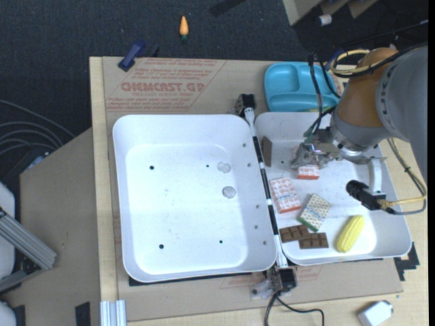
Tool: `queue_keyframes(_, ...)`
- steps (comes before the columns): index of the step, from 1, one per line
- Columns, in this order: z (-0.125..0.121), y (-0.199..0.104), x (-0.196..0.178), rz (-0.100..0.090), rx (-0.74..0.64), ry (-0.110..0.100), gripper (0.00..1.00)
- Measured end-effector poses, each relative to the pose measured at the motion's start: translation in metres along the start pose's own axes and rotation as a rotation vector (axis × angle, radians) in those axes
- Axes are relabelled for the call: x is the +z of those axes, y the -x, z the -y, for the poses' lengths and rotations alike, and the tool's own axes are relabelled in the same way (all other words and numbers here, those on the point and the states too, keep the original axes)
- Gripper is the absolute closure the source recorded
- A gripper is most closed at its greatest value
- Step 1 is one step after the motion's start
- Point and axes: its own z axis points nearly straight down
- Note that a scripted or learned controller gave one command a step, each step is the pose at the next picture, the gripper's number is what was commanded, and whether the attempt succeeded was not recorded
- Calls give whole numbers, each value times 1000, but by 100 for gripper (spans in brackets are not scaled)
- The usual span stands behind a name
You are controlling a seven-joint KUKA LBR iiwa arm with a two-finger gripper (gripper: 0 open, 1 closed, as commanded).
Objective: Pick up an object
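Note:
My gripper [307,156] reaches down into the right bin [394,240], near its back middle. Right under it lies a small red and white packet [308,174]; whether the two touch is unclear. A brown block [266,151] stands to the left by the bin wall. Toward the front lie a pink and white packet [284,194], a green-patterned packet [315,211], a chocolate bar [304,236] and a yellow corn cob [350,233].
The left bin [129,141] holds two small round clear pieces [226,180]. A blue tray [296,87] sits behind the right bin. A blue item [131,56] lies at the board's back left corner, and an orange piece [183,26] lies on the floor.

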Motion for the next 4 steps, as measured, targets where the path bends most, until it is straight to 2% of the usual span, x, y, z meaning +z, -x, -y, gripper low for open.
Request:
queue_keyframes(1,49,-53,-139,-1,0,2,100)
queue_keyframes(2,48,-64,-159,0,1,1,100)
queue_keyframes(3,36,-69,-166,0,1,0,100)
queue_keyframes(4,65,-107,-165,-2,1,-5,100)
